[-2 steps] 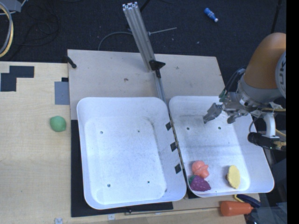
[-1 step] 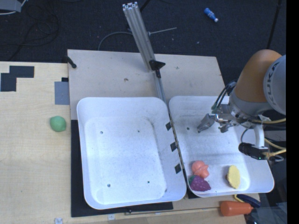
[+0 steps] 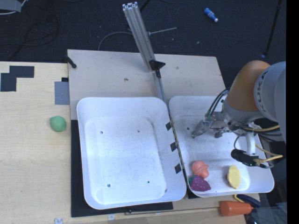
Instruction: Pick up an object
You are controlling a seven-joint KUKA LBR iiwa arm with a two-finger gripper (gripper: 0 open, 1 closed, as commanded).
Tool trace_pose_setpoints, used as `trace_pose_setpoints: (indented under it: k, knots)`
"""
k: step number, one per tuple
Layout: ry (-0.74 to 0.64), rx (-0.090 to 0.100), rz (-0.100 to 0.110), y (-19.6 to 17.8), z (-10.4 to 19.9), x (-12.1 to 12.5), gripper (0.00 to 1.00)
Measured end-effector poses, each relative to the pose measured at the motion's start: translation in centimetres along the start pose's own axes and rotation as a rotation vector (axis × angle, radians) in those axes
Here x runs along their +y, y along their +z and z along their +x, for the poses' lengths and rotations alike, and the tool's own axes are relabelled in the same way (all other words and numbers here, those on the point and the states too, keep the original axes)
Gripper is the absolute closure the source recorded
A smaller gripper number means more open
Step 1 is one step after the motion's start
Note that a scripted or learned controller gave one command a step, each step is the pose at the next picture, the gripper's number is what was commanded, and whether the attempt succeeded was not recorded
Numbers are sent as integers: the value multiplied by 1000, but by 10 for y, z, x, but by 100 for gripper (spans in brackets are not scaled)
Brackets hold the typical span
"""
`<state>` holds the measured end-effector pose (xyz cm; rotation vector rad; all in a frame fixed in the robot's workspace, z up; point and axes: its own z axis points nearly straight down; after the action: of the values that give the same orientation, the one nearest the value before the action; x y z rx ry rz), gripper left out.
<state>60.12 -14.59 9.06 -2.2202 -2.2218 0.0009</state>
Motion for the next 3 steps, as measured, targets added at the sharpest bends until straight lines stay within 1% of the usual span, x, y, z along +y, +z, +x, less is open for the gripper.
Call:
trace_pose_setpoints:
  k: [1,3]
  knots:
    - [2,0,-2,-12,-1,0,100]
    - [1,-1,-6,-124,2,20,100]
